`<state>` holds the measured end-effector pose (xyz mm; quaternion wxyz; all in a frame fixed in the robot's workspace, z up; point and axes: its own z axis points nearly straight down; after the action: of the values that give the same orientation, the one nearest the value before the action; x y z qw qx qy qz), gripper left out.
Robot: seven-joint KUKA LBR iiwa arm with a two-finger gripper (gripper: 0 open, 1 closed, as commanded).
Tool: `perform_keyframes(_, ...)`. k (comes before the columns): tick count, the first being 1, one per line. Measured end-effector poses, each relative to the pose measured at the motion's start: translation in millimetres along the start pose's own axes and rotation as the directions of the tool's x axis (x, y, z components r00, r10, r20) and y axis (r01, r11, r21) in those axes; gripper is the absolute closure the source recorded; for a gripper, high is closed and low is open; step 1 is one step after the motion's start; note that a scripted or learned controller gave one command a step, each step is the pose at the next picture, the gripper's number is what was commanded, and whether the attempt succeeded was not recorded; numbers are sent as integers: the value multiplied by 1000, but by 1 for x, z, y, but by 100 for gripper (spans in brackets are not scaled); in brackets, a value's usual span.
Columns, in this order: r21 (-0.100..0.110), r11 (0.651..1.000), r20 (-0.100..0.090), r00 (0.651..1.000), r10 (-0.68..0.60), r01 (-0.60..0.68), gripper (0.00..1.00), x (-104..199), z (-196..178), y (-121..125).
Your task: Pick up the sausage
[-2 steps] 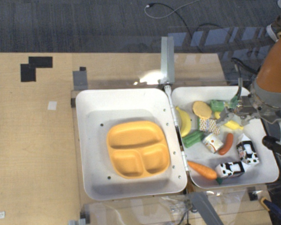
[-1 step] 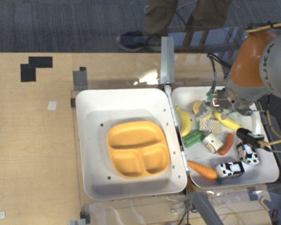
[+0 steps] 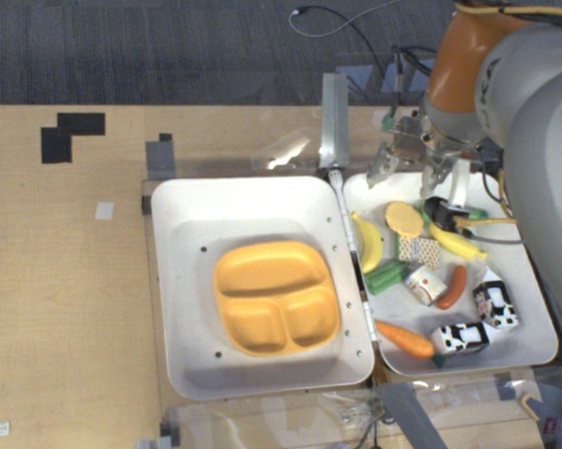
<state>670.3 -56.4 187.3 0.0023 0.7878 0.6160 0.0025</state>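
Gripper [image 3: 412,170] open over far edge of right white bin [image 3: 541,339], holding nothing; small red-brown sausage [image 3: 452,288] nearer, among toys.

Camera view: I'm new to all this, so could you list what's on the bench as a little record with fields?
left bin: holds a yellow divided tray
right bin: holds the toy foods
sausage: reddish, lying slanted near the bin's middle, beside a small can
other foods: two bananas, green pepper, carrot, round cracker
cow-patterned items: two, at the right bin's lower right
gripper: above the right bin's far edge, apart from the sausage, holding nothing
arm: grey with orange band, reaching in from the right
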Motion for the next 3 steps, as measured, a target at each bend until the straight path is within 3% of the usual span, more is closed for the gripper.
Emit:
perform_keyframes(1, 4, 990, 1, 990, 138, -138, 0, 81, 2, -27)
perform_keyframes(2, 5, 999, 1, 999, 41, -41, 0, 91, 3, -32)
perform_keyframes(3, 6, 998, 0, 998, 66, -66, 0, 147, 28, -142)
